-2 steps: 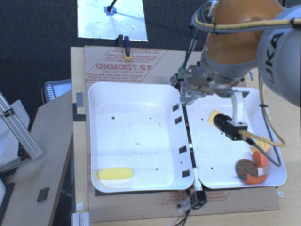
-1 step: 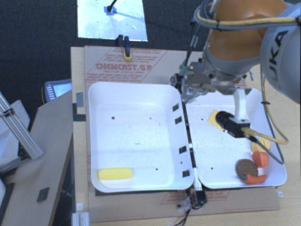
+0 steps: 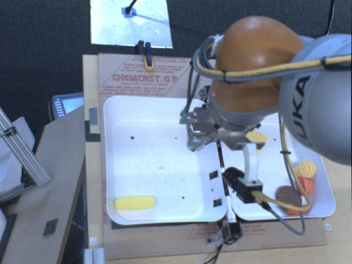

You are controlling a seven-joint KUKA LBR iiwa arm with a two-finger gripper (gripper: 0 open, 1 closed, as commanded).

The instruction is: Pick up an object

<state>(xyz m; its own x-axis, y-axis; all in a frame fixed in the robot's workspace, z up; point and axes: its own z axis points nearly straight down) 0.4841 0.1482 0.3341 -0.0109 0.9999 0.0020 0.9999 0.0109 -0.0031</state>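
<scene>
A yellow oblong object lies flat in the near left corner of the left bin. In the right bin, a brown round piece, an orange piece and a ribbed yellow piece sit together near the front right. Another small yellow piece peeks out from under the arm. My gripper hangs over the divider between the bins, at the right edge of the left bin, far from the yellow oblong object. The big orange and grey wrist hides most of it from above.
The arm's bulk covers the rear half of the right bin. A cardboard sheet lies under both bins, with a clamp at its far edge. A shiny metal plate lies beyond.
</scene>
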